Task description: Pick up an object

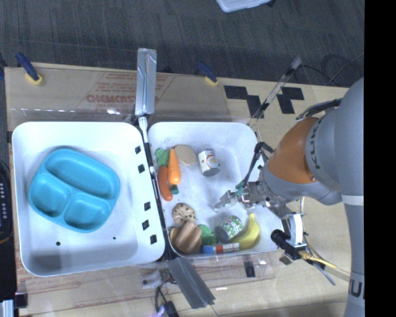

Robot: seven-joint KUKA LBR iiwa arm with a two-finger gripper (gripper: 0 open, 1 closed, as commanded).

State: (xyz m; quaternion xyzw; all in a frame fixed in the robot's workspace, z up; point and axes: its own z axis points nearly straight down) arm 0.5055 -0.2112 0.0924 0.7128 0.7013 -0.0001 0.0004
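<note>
Reaching low, hand (228, 199) (over right bin (238, 135))

The fingertips of the gripper (230, 199) are blurred against the white floor of the right bin (238, 139), so the set of its jaws cannot be told. The arm (334, 161) is cut off by the right edge. A pale object (244, 4) on the far floor is cut off by the top edge. The label on the small can (208, 162) is too small to be read. A marker (221, 249) at the near wall is partly hidden by the banana (249, 232). The green item (207, 235) beside the bread roll (187, 238) is largely covered and cannot be identified.
</note>
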